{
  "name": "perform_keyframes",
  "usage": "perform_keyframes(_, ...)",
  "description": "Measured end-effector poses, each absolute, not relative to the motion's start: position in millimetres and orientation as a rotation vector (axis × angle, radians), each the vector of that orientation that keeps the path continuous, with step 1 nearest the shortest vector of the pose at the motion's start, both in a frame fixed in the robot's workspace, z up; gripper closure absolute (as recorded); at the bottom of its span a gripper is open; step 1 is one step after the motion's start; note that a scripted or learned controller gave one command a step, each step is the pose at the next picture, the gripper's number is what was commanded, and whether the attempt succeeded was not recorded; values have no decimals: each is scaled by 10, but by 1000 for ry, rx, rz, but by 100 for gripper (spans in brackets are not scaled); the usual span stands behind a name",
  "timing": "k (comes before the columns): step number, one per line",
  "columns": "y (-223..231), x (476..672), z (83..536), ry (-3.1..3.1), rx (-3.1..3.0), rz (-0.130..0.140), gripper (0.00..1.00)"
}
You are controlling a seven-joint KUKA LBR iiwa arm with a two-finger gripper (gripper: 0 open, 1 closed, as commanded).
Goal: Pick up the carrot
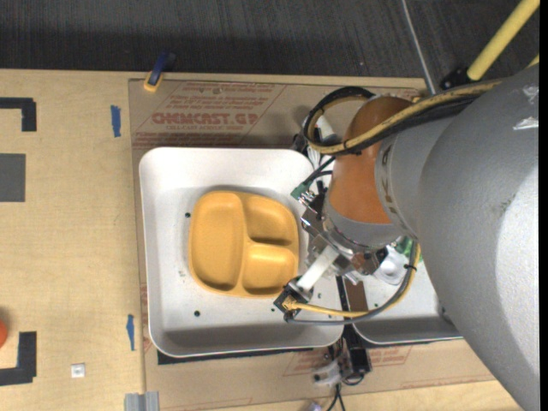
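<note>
Yellow glossy three-section plate [244, 242] in white bin [163, 229]; end effector [347, 262] opening indiscernible.

So the left bin [163, 229] sits on a cardboard sheet [214, 114], and the sheet pokes out behind the bin. A divided plate [244, 242] lies in the bin, a bit right of its middle. The second bin [411, 328] is just to its right, mostly under the arm [462, 212]. Behind and left of the left bin, a small clip thing [157, 71] rests at the sheet's corner. Well left of the bin there's tape marks [19, 114] on the tabletop [68, 229], plus a tiny square tag [78, 370] front-left.
</note>
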State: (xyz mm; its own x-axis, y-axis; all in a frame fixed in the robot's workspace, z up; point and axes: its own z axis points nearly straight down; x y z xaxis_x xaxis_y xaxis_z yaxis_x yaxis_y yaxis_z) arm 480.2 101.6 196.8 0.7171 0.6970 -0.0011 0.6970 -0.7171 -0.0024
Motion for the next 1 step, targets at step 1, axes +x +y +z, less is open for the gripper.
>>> perform_keyframes(1,1225,5134,1611,-1119,-2935,2,100)
